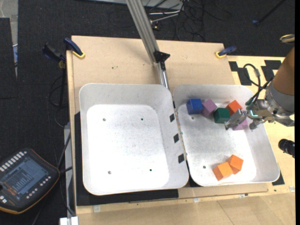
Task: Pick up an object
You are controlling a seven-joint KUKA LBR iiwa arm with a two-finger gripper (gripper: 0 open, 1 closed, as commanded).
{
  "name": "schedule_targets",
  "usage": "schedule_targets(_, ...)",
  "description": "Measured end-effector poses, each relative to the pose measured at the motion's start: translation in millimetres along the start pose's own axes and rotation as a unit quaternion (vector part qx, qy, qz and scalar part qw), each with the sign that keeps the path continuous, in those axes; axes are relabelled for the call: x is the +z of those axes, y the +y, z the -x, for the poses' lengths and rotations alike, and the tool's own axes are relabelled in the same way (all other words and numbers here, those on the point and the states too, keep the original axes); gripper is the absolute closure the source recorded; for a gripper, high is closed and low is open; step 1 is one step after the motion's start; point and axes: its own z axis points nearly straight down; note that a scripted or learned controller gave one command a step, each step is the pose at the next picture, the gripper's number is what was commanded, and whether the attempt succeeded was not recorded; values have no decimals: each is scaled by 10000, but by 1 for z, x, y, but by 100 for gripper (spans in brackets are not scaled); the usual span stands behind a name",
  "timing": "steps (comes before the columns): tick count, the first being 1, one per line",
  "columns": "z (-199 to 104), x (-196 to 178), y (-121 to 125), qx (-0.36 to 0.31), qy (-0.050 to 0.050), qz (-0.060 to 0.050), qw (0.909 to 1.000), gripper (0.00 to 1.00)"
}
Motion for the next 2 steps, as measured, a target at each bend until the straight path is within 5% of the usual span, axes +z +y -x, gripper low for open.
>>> schedule_targets(1,0,-2,1,5,-5,19,10000,0)
schedule_targets(2,6,55,-8,15,0,-11,10000,0)
